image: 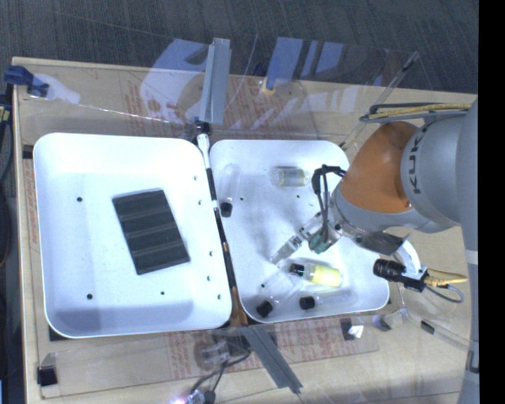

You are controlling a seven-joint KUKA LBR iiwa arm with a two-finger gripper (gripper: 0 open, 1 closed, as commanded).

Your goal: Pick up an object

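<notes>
The arm's orange-banded wrist (pixel 379 183) looms highest over the right bin (pixel 236 293), and the gripper (pixel 307 241) is down among the clutter there. Whether it is wide or closed, I cannot tell. Just below it lies a yellow bottle with a black cap (pixel 318 273); up above it rests a clear jar (pixel 290 176). Far off to its left, in the left bin (pixel 59 293), sits a dark ribbed block (pixel 151 231).

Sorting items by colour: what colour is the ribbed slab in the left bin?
Dark grey to black, the ribbed slab shows clearly in the camera view.
</notes>
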